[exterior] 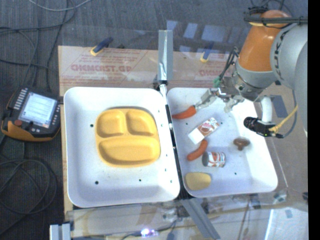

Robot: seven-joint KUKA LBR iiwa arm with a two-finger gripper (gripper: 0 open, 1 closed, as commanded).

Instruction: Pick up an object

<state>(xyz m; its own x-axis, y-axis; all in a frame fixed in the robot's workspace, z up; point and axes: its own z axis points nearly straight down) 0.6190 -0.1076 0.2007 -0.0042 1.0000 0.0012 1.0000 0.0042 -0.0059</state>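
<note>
My gripper hangs over the back of the right bin, fingers spread open and nothing between them. Just to its left an orange sausage-shaped piece lies by the bin's left wall. Below the gripper sits a white packet with a red label. Further forward are a second orange piece, a small can on its side, a brown lump and a flat yellow piece.
The left bin holds a yellow compartment tray. A metal post stands behind the seam between the bins. A black fitting with a yellow cable hangs off the arm over the right bin. A teach pendant lies far left.
</note>
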